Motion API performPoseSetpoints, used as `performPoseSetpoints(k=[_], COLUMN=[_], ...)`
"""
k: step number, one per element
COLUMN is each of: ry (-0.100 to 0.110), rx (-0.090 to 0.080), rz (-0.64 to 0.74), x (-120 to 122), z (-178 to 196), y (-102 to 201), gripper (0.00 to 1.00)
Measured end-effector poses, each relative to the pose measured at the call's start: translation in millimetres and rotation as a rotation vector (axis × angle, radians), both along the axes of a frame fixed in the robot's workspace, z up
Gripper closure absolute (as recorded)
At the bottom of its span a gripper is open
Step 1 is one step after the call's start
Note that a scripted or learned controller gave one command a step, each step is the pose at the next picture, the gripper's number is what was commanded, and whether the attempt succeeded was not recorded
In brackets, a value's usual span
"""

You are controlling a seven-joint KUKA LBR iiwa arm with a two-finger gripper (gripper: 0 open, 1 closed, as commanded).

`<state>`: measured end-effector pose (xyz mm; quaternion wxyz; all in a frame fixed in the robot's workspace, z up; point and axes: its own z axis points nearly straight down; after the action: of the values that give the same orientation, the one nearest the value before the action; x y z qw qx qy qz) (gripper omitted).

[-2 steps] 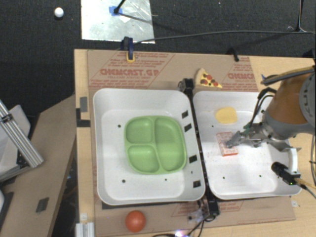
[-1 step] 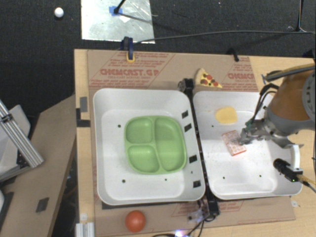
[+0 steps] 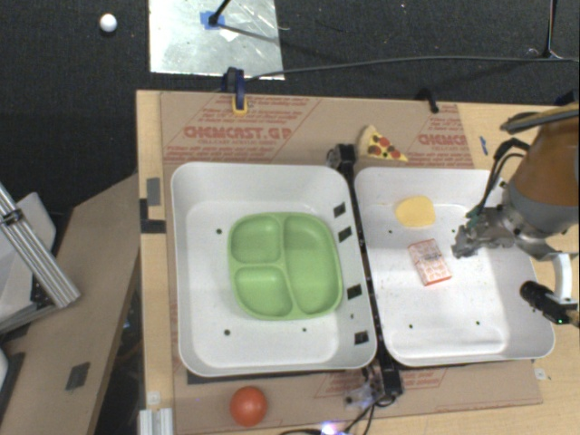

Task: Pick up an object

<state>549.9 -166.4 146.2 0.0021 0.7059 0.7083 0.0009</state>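
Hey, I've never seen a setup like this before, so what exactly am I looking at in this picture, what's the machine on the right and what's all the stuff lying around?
This is one camera fixed above a bench, looking down at a slant. The grey and orange shape at the right is a robot arm; its tool hangs over the right bin. I can't tell whether it grips anything.

In the right white bin lie a yellow round piece and a small red and white packet. The left bin holds a green divided tray. Outside the bins, on the cardboard, sit a toy pizza slice and an orange-red ball.
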Motion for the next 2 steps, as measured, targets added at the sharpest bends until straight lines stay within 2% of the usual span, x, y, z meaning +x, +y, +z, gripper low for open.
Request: performPoseSetpoints(k=[1, 2], ry=[-0.002, -0.004], rx=[-0.001, -0.001], rz=[0.0, 0.001], x=[1, 2], z=[46, 111], y=[-7, -8], gripper=[1.0, 1.0])
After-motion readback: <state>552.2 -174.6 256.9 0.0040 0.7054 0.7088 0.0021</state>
